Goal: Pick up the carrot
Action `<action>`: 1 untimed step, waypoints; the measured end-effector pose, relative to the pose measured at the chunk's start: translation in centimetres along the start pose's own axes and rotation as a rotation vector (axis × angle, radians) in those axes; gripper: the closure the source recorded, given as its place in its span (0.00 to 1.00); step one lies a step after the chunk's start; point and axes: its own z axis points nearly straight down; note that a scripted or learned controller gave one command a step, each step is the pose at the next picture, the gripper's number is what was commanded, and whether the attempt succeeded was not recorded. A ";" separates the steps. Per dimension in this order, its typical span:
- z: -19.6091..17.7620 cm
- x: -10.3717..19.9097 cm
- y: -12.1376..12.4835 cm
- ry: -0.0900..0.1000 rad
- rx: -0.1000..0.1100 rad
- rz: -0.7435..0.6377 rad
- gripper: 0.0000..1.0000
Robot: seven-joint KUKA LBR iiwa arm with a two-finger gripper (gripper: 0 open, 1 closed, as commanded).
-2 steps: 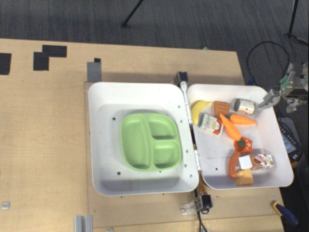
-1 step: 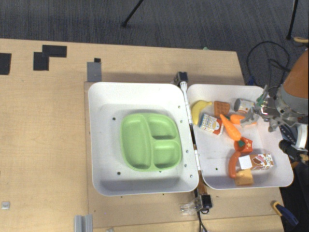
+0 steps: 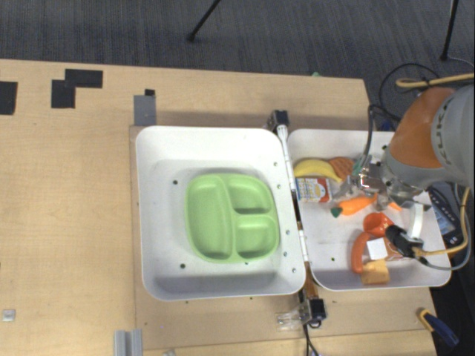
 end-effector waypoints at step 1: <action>-0.1 1.8 -4.8 -0.001 -0.005 -0.176 0.00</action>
